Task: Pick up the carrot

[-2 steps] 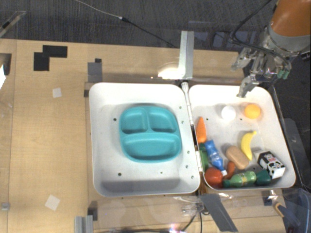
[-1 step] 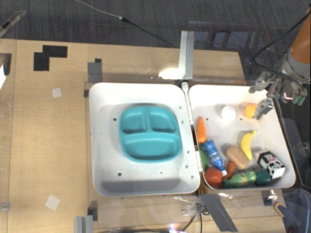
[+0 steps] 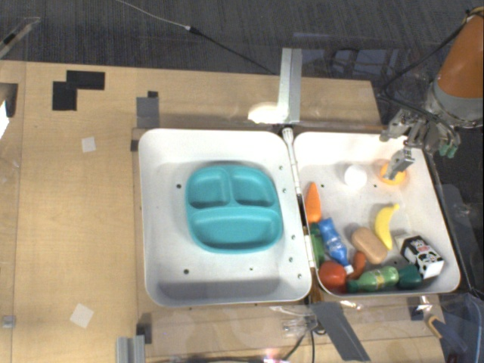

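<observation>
The carrot point(image 3: 312, 202) is a short orange piece lying against the left wall of the right bin point(image 3: 439, 203), its tip pointing toward the back. My gripper point(image 3: 404, 157) hangs over the back right part of that bin, well to the right of the carrot. It is directly above a small orange-yellow object point(image 3: 393, 174). Nothing shows the carrot in its grasp.
A teal divided plate point(image 3: 233, 206) lies in the left bin point(image 3: 151, 203). The right bin also holds a white ball point(image 3: 355, 176), a banana point(image 3: 386, 224), a tan bread piece point(image 3: 368, 244), a blue bottle point(image 3: 333, 239), a red tomato point(image 3: 331, 276), a green bottle point(image 3: 374, 278) and a black-and-white carton point(image 3: 422, 254).
</observation>
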{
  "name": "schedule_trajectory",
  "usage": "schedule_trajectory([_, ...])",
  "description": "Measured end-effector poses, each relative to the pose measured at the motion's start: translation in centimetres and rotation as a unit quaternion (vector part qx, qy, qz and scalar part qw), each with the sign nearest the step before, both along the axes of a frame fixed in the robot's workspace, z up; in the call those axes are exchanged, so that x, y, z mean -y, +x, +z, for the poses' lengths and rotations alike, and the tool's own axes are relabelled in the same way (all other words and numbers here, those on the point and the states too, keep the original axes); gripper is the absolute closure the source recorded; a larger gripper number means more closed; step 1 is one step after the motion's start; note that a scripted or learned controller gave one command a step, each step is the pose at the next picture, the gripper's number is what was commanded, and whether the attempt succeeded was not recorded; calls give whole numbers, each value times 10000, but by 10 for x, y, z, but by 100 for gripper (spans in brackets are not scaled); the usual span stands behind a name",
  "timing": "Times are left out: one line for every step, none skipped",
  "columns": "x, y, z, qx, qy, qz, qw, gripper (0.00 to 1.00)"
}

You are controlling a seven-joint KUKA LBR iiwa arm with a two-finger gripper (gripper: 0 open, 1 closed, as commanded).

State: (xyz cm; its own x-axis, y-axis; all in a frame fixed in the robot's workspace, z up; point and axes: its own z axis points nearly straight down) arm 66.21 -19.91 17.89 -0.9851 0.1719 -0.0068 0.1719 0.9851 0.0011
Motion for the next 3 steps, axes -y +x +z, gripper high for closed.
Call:
schedule_trajectory([0, 4, -52, 52, -17, -120, 9999, 0])
schedule_trajectory([-80, -7, -92, -19, 14, -850, 9964, 0])
schedule_trajectory([-107, -34, -89, 61, -29, -1772, 9842, 0])
